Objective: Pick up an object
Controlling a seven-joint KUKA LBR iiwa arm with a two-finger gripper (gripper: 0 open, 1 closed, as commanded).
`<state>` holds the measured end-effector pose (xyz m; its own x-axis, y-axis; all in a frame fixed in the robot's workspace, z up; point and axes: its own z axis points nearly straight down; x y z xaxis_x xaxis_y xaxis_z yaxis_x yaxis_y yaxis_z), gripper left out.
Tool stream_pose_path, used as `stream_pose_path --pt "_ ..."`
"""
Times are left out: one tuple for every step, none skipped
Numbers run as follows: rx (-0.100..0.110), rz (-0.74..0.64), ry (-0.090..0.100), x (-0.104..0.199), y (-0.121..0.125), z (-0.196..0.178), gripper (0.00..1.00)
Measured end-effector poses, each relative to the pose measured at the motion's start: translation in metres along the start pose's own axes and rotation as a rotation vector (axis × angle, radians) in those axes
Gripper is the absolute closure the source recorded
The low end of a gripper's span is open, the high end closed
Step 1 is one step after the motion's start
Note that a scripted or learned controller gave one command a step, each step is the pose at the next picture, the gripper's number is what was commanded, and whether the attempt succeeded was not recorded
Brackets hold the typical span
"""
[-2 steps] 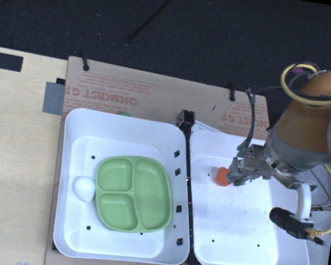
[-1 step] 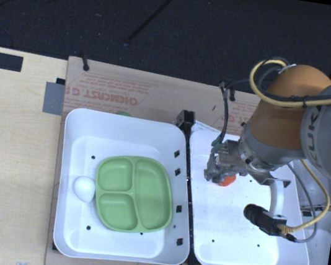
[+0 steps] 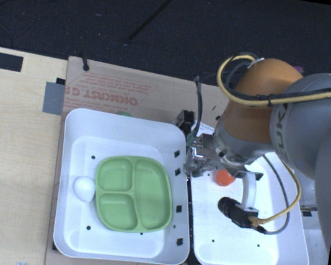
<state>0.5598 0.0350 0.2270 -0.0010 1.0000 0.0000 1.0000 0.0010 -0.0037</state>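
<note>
Small orange object [image 3: 225,178]: rounded, plain in colour, partly hidden beneath the arm's wrist. It lies in the far part of the right bin [image 3: 258,254], near the divide between the bins. The gripper [image 3: 199,156] sits just left of it; finger state cannot be told. Left bin [image 3: 84,128] holds a green three-compartment tray [image 3: 134,193] with a white ball [image 3: 84,188] touching its left edge.

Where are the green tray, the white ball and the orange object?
Green tray [image 3: 134,193]: camera view, centre divider.
White ball [image 3: 84,188]: camera view, its middle.
Orange object [image 3: 225,178]: camera view, visible lower part beneath the arm.
</note>
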Motion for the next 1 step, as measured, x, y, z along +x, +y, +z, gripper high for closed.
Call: stream_pose_path --pt "0.000 -0.003 0.001 0.0562 0.0105 0.0098 1.00"
